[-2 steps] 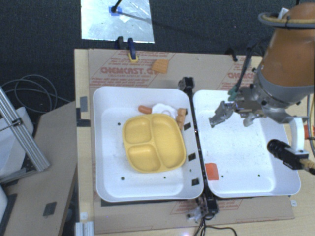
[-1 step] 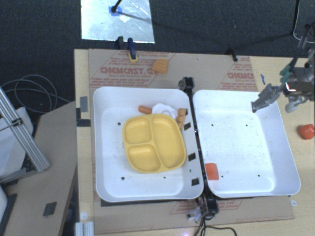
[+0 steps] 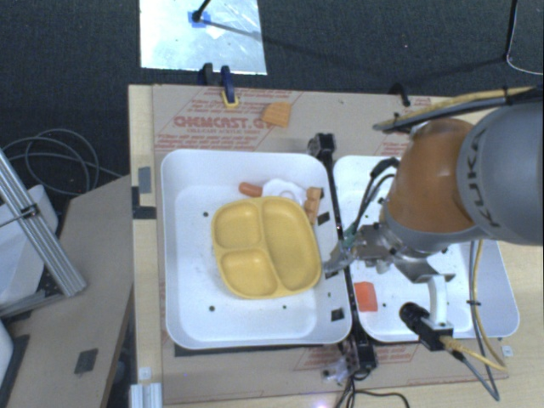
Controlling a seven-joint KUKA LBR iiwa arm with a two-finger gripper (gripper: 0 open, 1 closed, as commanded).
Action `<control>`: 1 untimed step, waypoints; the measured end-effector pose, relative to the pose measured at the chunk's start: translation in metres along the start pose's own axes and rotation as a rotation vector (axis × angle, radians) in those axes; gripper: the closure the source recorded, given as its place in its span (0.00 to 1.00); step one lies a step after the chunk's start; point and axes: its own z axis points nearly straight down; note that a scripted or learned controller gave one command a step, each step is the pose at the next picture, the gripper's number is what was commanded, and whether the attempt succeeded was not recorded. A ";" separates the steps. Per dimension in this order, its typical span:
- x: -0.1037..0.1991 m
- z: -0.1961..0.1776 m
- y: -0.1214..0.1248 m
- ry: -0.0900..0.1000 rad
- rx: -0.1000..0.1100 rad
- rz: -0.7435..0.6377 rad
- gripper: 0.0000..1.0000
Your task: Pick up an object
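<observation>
You are looking down on two shallow white plastic bins set side by side on a brown cardboard-covered bench [image 3: 357, 117]. The left bin [image 3: 191, 313] holds a yellow plastic plate with three compartments [image 3: 265, 247], lying flat and turned a little, its right edge close to the bin's right wall. Just above the plate's top edge you see a small orange sausage-shaped piece [image 3: 251, 189], and beside it a white rounded item [image 3: 285, 191] partly tucked behind the plate. To the right of that lies a small tan wooden block [image 3: 314, 201], near the divide between the bins.

The right bin [image 3: 501, 313] holds a small flat orange-red block [image 3: 365, 296], lying on the floor near the bin's left wall. The grey arm with its orange band [image 3: 433, 181] reaches in from the right and hangs over this bin, covering much of it. The gripper [image 3: 344, 249] sits low at the divide between the two bins, just above and to the left of the orange-red block and beside the plate's right edge. You cannot tell whether it is parted or closed, as the wrist hides the tip, and nothing shows in its grasp.

Farther back on the bench lies a loose tan scrap [image 3: 276, 114], and beyond the bench a shiny silver sheet [image 3: 202, 24] rests on the dark floor.
</observation>
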 end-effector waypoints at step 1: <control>-0.045 -0.116 0.001 -0.004 -0.013 0.005 0.00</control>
